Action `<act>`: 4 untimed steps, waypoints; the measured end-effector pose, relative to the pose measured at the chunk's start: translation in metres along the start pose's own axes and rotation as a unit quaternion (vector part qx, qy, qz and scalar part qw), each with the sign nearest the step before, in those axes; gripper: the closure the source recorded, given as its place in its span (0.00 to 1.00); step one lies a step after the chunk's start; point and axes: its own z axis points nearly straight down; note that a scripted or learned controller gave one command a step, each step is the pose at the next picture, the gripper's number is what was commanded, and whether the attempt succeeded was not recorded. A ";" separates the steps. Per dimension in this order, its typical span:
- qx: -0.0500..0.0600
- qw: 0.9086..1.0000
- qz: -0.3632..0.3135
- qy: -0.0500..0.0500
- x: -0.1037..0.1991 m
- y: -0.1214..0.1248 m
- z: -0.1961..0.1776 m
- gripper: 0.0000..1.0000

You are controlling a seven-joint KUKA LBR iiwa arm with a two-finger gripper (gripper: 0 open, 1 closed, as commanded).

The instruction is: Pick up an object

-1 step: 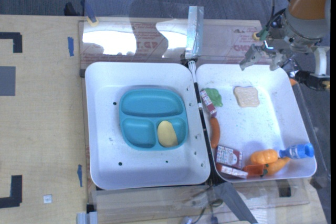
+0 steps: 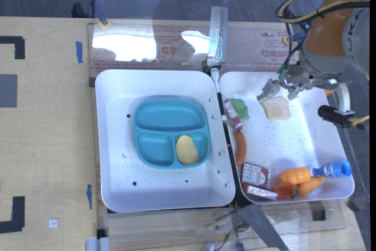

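The robot's gripper (image 2: pixel 281 86) hovers with fingers spread in the right bin (image 2: pixel 329 144), just above a pale slice of bread (image 2: pixel 277 109) lying on the bin floor, nothing held. In the left bin (image 2: pixel 111 126), a blue divided tray (image 2: pixel 167 126) holds a yellow lemon (image 2: pixel 187 150).

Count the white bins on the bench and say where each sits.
2. The left bin holds a blue divided tray. The right bin, touching it along the middle, lies under the gripper.
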 end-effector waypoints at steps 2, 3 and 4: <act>-0.014 0.998 -0.062 -0.007 -0.003 0.013 0.037 1.00; -0.013 0.998 -0.061 -0.006 -0.003 0.013 0.039 0.00; -0.016 0.998 -0.060 -0.007 -0.004 0.014 0.027 1.00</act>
